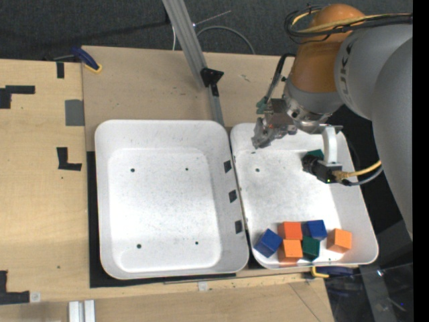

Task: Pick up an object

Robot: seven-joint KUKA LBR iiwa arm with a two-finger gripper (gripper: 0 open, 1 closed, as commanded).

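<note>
Several small blocks lie at the near end of the right bin (pixel 348 200): a blue block (pixel 269 242), an orange block (pixel 292 230), another blue block (pixel 315 229), a second orange block (pixel 291 249), a dark green block (pixel 310 248) and an orange block (pixel 341 239) off to the right. My gripper (pixel 263 137) hangs over the far left corner of the right bin, well away from the blocks. Nothing shows between its fingertips.
The left bin (pixel 107 180) sits beside the right one. A slanted metal pole (pixel 191 42) runs down to the bins' far edge. A green and black fitting (pixel 320 164) hangs from the arm over the right bin. Black tape marks dot the bench at left.
</note>
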